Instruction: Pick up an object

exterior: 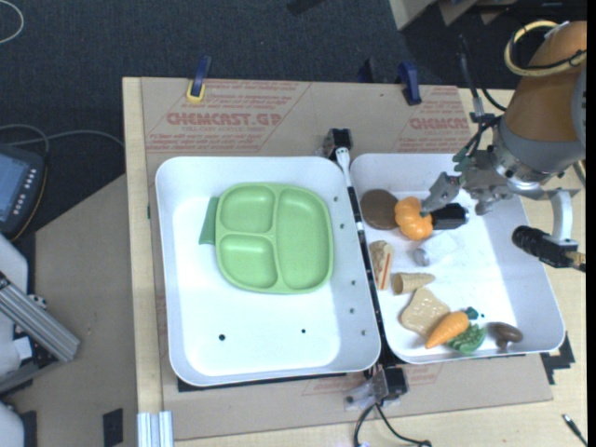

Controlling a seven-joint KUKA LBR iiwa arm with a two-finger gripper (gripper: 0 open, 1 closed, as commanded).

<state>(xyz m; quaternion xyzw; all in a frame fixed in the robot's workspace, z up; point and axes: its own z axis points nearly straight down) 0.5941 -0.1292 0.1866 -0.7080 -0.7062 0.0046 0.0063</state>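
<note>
Reaching into the right bin (pixel 531 277), the gripper (pixel 436 214) sits beside the orange fruit (pixel 410 218), grip unclear; it should centre over it before lifting.

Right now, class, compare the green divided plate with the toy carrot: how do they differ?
The green divided plate lies alone in the left bin; the toy carrot lies among other toy foods in the right bin. The plate is green, broad and flat; the carrot is orange, small and tapered. Both rest untouched, away from the gripper.
</note>
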